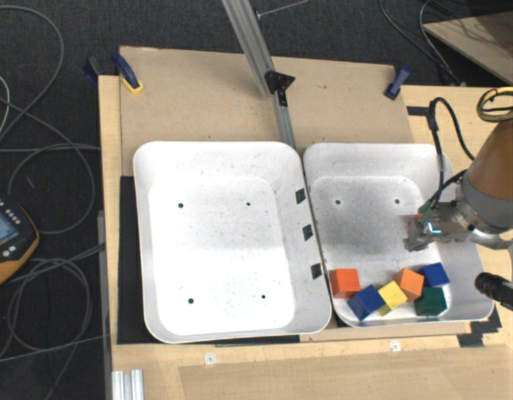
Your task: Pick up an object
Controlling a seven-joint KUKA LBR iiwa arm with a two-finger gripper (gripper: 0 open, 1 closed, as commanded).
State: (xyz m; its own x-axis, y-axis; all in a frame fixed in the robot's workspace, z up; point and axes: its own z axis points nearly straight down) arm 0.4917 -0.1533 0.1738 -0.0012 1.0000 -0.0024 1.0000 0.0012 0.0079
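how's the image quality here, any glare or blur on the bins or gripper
Camera view: even, soft light; the left bin and right bin look bright but keep their speckle. Blocks such as the orange block are crisp; the gripper is slightly blurred, with a small glowing spot.

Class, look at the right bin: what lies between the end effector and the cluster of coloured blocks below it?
In the camera view, only bare white bin floor separates the end effector from the coloured blocks.

A robotics lab: plywood bench (239, 82) clamped at corners, loose cables (39, 173) on dark carpet, handheld controller (6, 236).
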